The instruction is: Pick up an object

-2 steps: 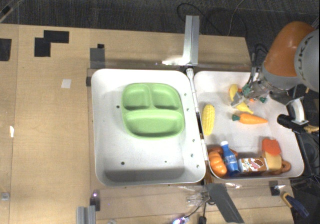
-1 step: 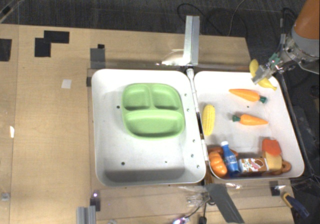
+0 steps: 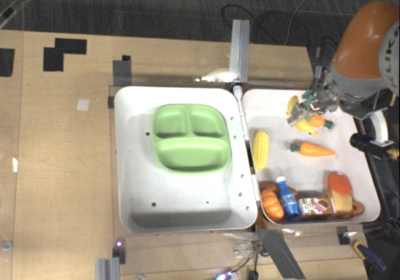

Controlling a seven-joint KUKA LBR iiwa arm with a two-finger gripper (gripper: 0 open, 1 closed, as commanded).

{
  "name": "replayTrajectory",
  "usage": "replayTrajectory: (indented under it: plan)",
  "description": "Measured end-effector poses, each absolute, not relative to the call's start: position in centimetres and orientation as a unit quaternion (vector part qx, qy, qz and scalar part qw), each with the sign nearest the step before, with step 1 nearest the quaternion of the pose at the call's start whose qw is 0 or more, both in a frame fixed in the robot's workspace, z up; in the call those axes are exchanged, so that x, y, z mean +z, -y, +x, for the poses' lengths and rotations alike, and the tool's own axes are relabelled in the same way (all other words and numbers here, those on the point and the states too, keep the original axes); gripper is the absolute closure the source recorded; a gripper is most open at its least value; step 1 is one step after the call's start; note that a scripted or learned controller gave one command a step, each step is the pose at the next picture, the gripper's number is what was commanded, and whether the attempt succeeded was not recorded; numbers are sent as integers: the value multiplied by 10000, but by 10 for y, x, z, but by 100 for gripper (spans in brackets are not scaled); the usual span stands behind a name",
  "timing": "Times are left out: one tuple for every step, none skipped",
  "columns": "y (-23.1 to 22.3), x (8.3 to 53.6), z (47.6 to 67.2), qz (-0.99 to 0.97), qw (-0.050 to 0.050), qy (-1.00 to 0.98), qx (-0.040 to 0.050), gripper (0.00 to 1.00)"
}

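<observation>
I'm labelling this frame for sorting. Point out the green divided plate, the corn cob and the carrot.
Green plastic divided plate (image 3: 190, 137), camera view, centre ridge.
Yellow toy corn cob (image 3: 260, 149), camera view, mid-length.
Orange toy carrot (image 3: 314, 149), camera view, middle of body.

Left bin (image 3: 134, 166) holds a green divided plate (image 3: 190, 137). Right bin (image 3: 275, 107) holds corn (image 3: 260, 149), carrot (image 3: 312, 149), blue bottle (image 3: 287, 197). Gripper (image 3: 308, 112) sits over small yellow pieces (image 3: 302, 124), finger state unclear
</observation>
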State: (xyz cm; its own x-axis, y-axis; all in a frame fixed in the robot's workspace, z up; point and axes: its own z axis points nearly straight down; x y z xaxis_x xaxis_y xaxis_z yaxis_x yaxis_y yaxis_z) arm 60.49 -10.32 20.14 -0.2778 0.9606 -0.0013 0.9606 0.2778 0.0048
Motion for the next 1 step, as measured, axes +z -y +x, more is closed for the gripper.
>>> replayTrajectory:
  plan:
    - [118, 259, 615, 5375, 37, -8432, 17, 100]
